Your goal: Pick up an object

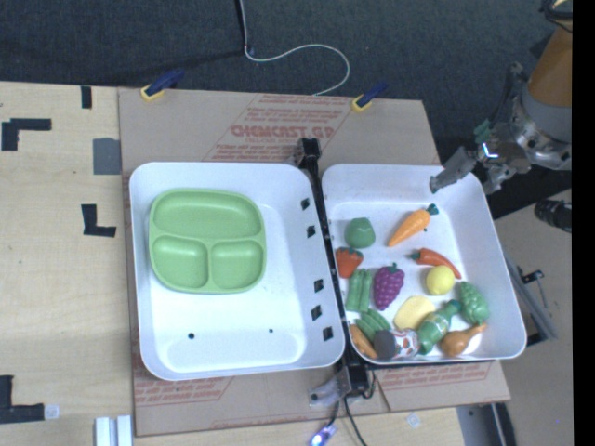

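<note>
White plastic right bin holds the toy produce heaped toward its near corner, a carrot lying apart; the tool hangs at the far right rim carrying nothing, its spread I cannot tell, probably poised to descend

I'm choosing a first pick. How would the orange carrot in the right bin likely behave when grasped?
The carrot looks like moulded plastic, so probably stiff and light. Its tapered shape may slip from a pinch near the tip. It lies apart from the other toys, so a push would likely roll or spin it.
</note>
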`<state>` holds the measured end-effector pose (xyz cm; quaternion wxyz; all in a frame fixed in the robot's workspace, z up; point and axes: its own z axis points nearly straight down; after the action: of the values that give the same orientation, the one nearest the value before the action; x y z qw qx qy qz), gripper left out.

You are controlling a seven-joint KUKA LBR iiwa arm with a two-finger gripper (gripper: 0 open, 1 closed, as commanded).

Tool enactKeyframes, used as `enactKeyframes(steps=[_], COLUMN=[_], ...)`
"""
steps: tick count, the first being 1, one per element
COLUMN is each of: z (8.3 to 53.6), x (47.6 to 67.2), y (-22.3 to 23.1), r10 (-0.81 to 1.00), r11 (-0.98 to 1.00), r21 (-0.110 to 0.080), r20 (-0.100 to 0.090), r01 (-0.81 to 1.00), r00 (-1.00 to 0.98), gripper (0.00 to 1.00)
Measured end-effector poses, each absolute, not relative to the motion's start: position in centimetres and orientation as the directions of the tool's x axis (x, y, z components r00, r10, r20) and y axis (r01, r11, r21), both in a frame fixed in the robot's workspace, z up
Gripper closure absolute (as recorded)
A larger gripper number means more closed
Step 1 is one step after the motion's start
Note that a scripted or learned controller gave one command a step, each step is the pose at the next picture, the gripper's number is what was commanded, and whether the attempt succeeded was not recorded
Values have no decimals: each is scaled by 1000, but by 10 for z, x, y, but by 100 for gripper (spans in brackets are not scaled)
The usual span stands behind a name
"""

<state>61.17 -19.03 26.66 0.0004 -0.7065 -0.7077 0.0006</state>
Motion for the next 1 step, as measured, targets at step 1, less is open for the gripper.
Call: enactKeyframes(steps=[1], z=[244], x=[606], y=[-96], r10=[1000], r11=[10], r21=[-3], r20=[3], r01=[1000], r00=[-10], gripper=[0])
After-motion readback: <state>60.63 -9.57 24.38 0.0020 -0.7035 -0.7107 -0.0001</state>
